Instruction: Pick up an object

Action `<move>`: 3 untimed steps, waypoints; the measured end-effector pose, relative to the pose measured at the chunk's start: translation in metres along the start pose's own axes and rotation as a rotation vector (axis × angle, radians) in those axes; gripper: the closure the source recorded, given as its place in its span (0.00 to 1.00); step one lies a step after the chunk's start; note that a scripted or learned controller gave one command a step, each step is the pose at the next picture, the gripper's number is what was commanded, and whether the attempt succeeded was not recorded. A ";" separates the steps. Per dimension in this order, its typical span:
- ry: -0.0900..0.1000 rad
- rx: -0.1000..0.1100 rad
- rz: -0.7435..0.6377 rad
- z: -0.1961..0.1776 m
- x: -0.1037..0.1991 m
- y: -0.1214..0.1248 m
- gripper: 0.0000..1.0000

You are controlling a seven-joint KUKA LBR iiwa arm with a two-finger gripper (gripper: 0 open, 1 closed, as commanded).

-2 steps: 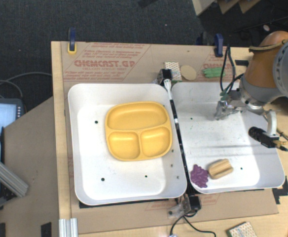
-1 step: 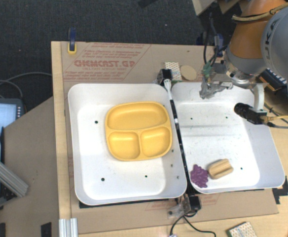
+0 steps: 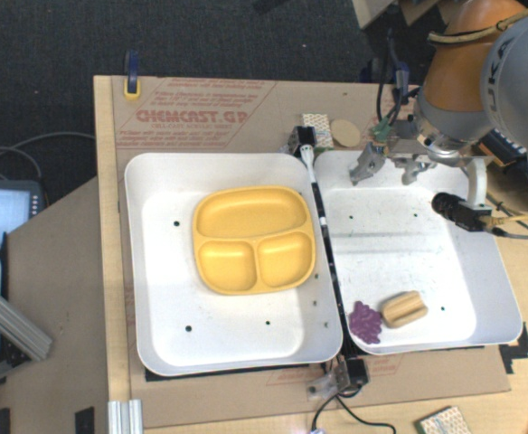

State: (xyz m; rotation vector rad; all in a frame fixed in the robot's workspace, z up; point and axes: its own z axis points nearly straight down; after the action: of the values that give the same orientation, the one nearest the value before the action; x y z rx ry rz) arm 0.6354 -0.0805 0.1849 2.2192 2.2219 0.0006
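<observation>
Jaws over right bin's far edge

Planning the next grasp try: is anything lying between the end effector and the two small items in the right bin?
Nothing visible. The end effector hangs over the right bin's far edge; the tan block and purple piece lie at its near edge, with bare bin floor between.
</observation>
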 end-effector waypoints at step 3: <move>0.002 -0.002 -0.005 0.100 -0.007 0.032 0.00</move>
State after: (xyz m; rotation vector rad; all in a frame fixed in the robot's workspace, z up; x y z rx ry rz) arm 0.6677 -0.0872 0.0848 2.2141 2.2276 0.0054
